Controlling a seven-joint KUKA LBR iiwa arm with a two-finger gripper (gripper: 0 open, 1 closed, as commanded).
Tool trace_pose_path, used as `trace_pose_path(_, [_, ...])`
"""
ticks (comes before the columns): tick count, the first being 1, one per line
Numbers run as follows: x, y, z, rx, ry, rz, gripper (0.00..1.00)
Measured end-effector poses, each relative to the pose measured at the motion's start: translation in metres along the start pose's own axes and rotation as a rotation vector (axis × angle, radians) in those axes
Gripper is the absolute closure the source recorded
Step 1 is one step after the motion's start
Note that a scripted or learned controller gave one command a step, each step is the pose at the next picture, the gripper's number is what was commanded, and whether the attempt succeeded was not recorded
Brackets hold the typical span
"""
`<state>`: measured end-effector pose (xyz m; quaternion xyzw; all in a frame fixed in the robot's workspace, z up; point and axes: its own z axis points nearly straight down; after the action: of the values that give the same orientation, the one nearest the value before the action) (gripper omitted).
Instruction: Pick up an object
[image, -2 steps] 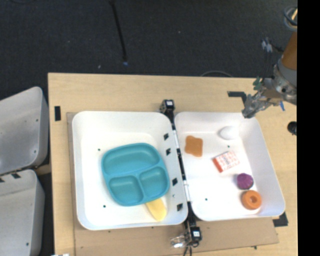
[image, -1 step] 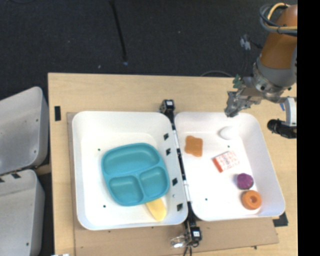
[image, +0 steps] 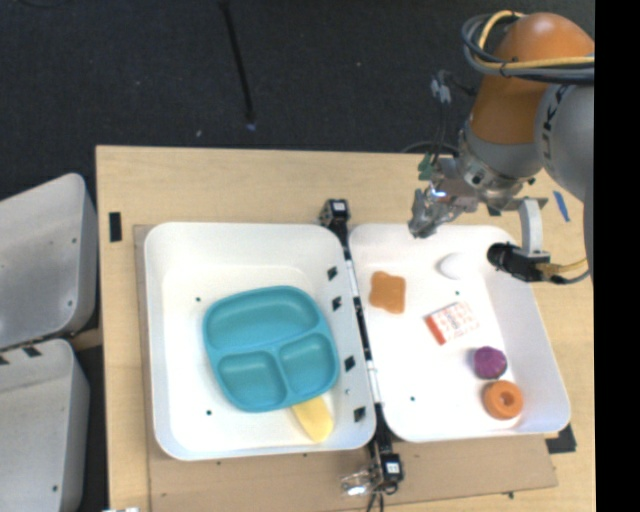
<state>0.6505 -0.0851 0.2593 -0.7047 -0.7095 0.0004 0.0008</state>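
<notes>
A pale wooden bench (image: 120, 300) on a dark floor bears two white bins. The left bin (image: 165, 400), well to the left of the pincer, holds one teal divided plate (image: 268, 345) and one yellow piece (image: 314, 418) tucked at its lower edge. The right bin (image: 535, 340) holds four small things, all below the pincer: one orange chunk (image: 388, 291), one red-and-white packet (image: 452, 322), one purple ball (image: 489, 362), one orange ring (image: 503, 399). The pincer (image: 425, 222) hangs over the right bin's top edge, grasping nothing; whether it is released or clenched I cannot tell.
</notes>
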Motion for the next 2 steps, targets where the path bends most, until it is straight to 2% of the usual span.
trace_pose_path(2, [0.095,0.005,0.023,0.002,-0.001,0.001,1.00])
